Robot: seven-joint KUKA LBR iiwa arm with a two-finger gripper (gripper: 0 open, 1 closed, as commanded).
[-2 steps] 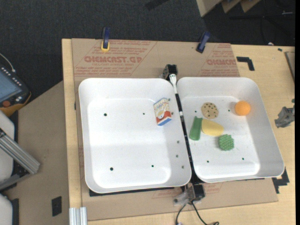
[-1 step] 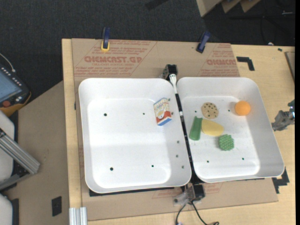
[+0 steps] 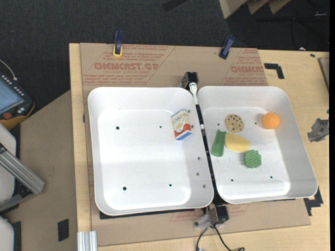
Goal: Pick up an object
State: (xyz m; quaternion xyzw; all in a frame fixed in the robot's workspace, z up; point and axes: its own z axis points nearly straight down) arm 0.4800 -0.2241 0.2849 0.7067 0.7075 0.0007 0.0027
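A small white carton (image 3: 181, 125) with red and blue print lies in the left bin (image 3: 141, 177), near its right wall. The right bin (image 3: 282, 184) holds a brown cookie (image 3: 234, 122), an orange ball (image 3: 270, 120), a green oblong piece (image 3: 218, 143), a yellow piece (image 3: 237, 143) touching it, and a green bumpy round piece (image 3: 252, 159). A grey part of my gripper (image 3: 317, 129) pokes in at the right edge, outside the right bin's rim and level with the orange ball. It is apart from every object.
Both bins sit on a brown cardboard sheet (image 3: 157, 61) held by two blue clamps (image 3: 118, 40) at the back. A black bracket (image 3: 189, 79) stands where the bins meet at the back, and cables (image 3: 212, 221) at the front.
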